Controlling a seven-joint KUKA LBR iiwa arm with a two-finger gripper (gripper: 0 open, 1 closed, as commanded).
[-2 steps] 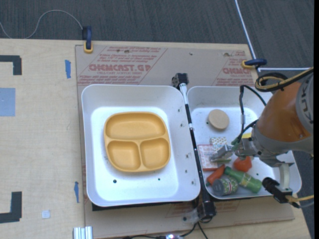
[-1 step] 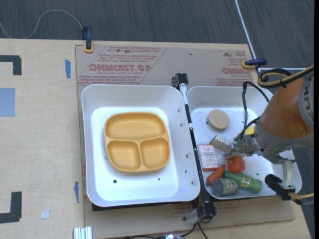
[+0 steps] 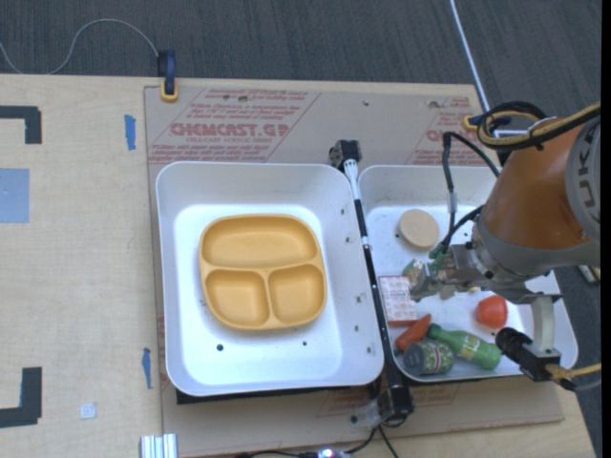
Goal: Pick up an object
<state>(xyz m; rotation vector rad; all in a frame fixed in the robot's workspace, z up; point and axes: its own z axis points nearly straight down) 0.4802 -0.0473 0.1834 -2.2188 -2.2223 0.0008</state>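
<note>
- We see the gripper [image 3: 431, 277] low in the right bin [image 3: 563, 324]; whether it is released or clenched, we cannot tell.
- Nearest pick: the bottle [image 3: 465, 344], at 5 o'clock from the gripper.
- We judge it light, rigid and slippery; grasp across the body.
- The tomato [image 3: 491, 311] at 3 o'clock may roll.

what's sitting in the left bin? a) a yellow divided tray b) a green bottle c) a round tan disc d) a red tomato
a: the yellow divided tray lies alone in the left bin, while the green bottle, the red tomato and the round tan disc are all in the right bin.
</note>
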